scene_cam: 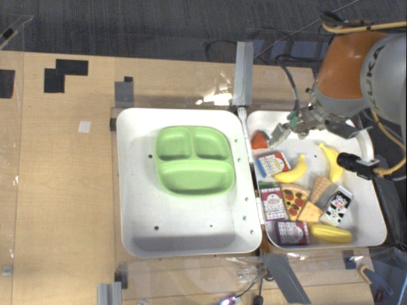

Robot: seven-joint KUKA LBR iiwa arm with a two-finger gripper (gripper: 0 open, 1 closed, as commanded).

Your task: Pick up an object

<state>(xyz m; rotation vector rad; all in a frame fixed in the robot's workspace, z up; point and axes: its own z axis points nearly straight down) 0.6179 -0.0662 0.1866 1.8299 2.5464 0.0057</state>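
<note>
Yellow toy: nearest the camera, well below the tool.
Tool: over right bin, opening unclear, nothing visibly held.
Red object: just left of tool; probably light, stiff; grip across sides.

Two white bins side by side; one green divided tray in the left one. In the right bin: three yellow bananas, three small printed cartons, one black-and-white carton, one pizza slice, one cone-like wafer, one red item
</note>
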